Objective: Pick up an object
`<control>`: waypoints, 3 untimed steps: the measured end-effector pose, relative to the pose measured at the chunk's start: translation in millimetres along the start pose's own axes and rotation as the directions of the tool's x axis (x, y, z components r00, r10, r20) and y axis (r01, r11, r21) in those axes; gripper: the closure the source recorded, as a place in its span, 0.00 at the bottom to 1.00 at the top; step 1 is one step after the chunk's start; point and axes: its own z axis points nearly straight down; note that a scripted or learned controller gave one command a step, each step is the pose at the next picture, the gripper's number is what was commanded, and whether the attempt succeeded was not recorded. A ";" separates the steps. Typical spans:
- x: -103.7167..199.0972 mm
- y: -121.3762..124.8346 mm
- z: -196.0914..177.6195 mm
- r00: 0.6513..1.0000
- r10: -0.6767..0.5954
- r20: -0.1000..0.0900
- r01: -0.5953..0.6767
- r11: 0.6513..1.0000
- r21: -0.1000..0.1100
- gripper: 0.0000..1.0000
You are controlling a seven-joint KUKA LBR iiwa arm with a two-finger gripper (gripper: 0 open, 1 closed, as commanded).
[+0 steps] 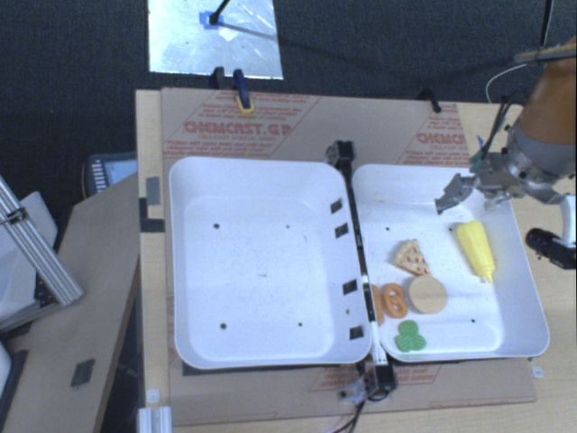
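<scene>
We see five small things lying in the right bin [518,332], any of which could be picked. The yellow mustard bottle [476,248] lies on its side towards that bin's right wall. Left of the bottle lies a tan wedge [411,258], and below the wedge rests a round tan disc [427,295]. Just left of the disc, against the wall shared with the neighbouring bin, sits an orange pretzel [390,301], and below the disc lies a green piece [410,337]. None of them touches the tool [448,198], which hangs above the bottle, over the bin's upper part, apart from everything; we cannot tell how it stands. The left bin [185,269] sits beside the right one on the surface [297,120], on a brown sheet printed with red lettering.
</scene>
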 end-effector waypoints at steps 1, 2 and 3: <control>38.5 -85.9 96.3 1.000 0.001 -0.005 -0.001 1.000 0.014 0.00; 35.6 -79.6 80.5 1.000 0.001 0.000 -0.001 1.000 -0.002 1.00; 105.3 -87.6 -101.6 1.000 -0.010 -0.002 0.010 1.000 -0.019 1.00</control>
